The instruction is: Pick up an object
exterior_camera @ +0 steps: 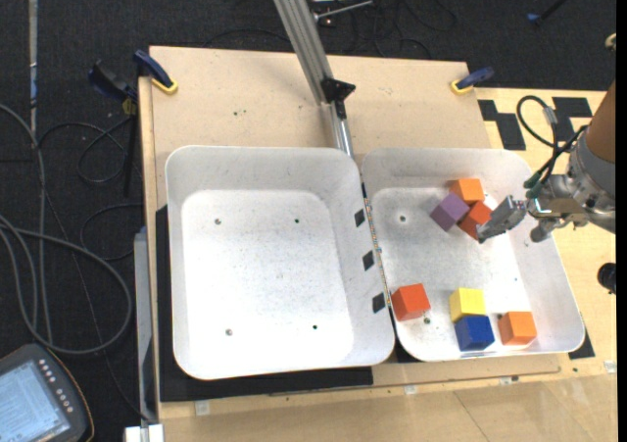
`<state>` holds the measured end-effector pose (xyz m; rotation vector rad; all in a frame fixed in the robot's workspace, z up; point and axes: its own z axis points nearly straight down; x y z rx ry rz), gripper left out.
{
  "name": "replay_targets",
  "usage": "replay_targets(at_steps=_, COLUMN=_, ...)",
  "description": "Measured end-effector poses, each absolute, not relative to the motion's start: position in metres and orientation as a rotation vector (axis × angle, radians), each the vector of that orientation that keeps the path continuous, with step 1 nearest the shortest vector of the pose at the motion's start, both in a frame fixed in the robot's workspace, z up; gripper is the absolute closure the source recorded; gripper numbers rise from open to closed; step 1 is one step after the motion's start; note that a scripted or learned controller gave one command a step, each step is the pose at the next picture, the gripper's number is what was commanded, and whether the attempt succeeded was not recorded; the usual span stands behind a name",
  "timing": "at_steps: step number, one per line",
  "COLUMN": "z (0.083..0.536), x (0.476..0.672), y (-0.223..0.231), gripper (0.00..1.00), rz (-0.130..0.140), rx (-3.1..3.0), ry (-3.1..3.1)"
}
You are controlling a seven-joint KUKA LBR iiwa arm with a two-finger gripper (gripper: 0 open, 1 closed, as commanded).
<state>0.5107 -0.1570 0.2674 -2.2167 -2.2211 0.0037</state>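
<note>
A wooden table (pixel 294 97) fills the middle of the frame, carrying two shallow white bins side by side. The left bin (pixel 196 234) sits in the centre-left of the frame. The right bin (pixel 549 273) holds all the blocks. In its upper part a purple block (pixel 451 212), an orange block (pixel 468 190) and a red block (pixel 474 220) are bunched together, touching one another. Along its lower edge lie a second orange block (pixel 410 301) near the divide between the bins, a yellow block (pixel 467 302) touching a blue block (pixel 474 332) just below it, and a third orange block (pixel 517 328) just right of the blue one. A slanted metal pole (pixel 299 24) runs from the top of the frame down to the seam between the bins. Blue-and-yellow clamps (pixel 155 71) grip the table's upper corners, and cables trail over the dark floor at left.

The arm comes in from the right edge, and its end effector (pixel 505 217) is low over the upper right of the right bin. Its tip is right against the red block's right side, with the purple and orange blocks crowding the far side. Whether its fingers are apart or together I cannot tell.
</note>
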Motion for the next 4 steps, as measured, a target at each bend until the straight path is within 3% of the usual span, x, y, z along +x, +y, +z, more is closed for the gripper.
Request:
replay_targets(at_steps=1, z=0.269, x=0.511, y=-0.157, gripper=0.00, rz=0.000, rx=-2.221, ry=-2.222)
replay_targets(at_steps=4, z=0.137, x=0.514, y=-0.149, gripper=0.00, rz=0.004, rx=-2.219, ry=-2.219)
